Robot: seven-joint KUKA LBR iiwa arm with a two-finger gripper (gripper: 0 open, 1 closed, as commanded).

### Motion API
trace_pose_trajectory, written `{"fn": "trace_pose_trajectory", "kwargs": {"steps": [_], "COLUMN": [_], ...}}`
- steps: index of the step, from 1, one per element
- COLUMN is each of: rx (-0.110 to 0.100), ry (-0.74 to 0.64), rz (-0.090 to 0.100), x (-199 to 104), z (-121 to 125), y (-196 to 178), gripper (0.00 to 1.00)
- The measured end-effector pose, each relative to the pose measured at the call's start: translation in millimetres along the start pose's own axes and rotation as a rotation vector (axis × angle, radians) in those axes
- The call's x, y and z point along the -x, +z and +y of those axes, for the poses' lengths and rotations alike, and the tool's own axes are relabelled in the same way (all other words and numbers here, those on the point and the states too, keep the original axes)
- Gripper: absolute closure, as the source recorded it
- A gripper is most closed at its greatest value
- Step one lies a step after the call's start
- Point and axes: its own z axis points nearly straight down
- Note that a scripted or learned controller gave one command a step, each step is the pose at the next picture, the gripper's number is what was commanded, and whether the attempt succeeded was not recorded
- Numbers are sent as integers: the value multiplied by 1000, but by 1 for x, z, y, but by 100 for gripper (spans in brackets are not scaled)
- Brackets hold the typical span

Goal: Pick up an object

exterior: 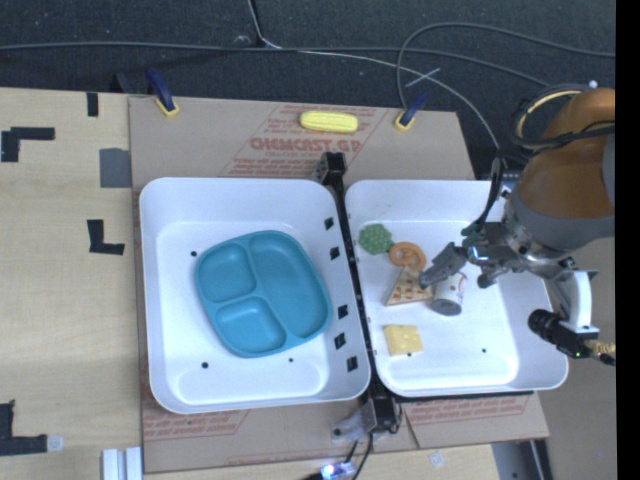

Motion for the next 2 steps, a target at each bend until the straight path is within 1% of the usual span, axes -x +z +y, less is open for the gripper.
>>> {"fn": "trace_pose_trajectory", "kwargs": {"steps": [1,2], "rx": [11,5], "ry": [-3,-2], "rz": [-2,-1], "x": [0,-1], "z": [2,-4], "y": [-6,58], "gripper": [0,0]}}
